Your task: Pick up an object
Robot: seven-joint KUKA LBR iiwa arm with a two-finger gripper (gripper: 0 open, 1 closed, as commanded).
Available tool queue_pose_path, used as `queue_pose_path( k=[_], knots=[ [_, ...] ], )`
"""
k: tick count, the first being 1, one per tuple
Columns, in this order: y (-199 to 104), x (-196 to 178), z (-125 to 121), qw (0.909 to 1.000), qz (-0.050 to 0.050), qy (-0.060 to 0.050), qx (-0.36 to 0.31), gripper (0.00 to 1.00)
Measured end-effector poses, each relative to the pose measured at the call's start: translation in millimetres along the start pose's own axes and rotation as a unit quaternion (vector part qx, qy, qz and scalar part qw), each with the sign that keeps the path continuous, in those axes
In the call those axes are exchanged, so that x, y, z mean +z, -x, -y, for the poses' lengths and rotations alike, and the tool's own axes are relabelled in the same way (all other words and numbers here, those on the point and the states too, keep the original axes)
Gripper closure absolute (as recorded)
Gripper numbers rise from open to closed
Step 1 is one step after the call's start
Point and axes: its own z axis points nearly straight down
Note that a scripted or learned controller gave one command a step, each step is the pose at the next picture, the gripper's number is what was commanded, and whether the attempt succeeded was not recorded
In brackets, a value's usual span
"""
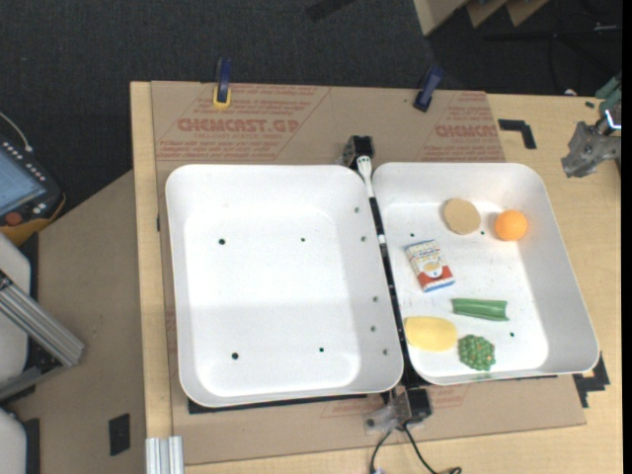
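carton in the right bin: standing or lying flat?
Lying flat. The carton shows its broad printed face upward on the right bin's floor, among the other items.

Bins [197, 191] smooth glossy white, probably plastic; bench [158, 117] matt brown cardboard.

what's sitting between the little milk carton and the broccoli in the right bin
In the camera view, the green pepper lies between the carton and the broccoli. The yellow lemon sits just left of that line.
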Motion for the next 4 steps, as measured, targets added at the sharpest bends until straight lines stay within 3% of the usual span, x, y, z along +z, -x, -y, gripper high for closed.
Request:
queue_pose_path(
  k=[1, 2, 4],
  knots=[
    [59.3, -56.2, 43.2, 1.0, 0.002, 0.005, 0.0, 1.0],
    [9.8, -76.3, 6.4, 1.0, 0.0, 0.004, -0.006, 1.0],
    [12.8, -97.2, 6.9, 1.0, 0.003, 0.007, -0.005, 1.0]
  ],
)
